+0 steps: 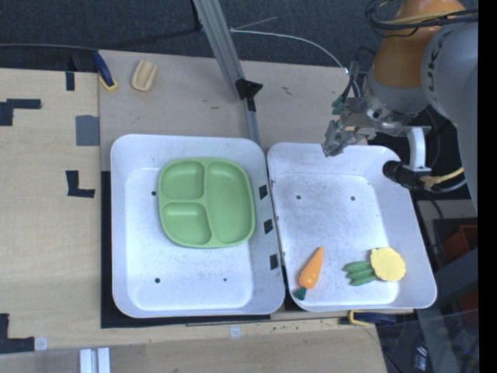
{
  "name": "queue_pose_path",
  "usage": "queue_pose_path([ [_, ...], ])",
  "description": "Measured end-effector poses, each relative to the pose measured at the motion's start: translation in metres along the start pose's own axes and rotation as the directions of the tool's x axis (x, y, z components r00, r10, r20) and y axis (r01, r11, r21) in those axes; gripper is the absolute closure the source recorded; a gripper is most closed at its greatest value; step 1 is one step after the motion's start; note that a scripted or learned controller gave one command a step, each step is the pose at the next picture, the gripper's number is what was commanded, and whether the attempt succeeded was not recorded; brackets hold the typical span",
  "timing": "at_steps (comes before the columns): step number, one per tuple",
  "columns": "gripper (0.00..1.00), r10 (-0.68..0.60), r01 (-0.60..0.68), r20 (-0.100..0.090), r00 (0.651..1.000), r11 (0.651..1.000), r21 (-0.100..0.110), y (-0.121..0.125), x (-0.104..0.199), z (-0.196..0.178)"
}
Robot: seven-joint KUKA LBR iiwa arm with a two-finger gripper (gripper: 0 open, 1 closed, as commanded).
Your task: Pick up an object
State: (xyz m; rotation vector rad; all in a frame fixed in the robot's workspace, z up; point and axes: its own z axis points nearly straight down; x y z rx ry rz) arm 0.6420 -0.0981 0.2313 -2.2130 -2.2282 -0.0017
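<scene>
An orange toy carrot [311, 268] lies near the front edge of the right bin [326, 177]. To its right rests a small green pea pod [358, 272], touching a yellow toy [387, 264]. My gripper [335, 144] hangs over the right bin's back rim, far from all three toys. Nothing shows between its fingers. A green divided plate [206, 201] sits in the left bin [124, 208].
A slanted metal pole [225, 49] comes down to the back edge between the bins. A tan block [144, 75] and a blue-yellow clip [104, 71] lie on the bench behind the left bin. Black cables [411, 176] run beside the right bin's back right corner.
</scene>
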Motion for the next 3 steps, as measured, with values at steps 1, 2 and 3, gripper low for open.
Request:
queue_pose_path([
  [1, 1.00, 0.000, 0.000, -0.001, 1.000, 1.000, 0.002, -0.012, 0.055, -0.004],
  [2, 1.00, 0.000, 0.000, 0.000, 1.000, 1.000, 0.003, -0.023, 0.105, -0.004],
  [3, 1.00, 0.000, 0.000, 0.000, 1.000, 1.000, 0.003, -0.030, 0.157, 0.005],
])
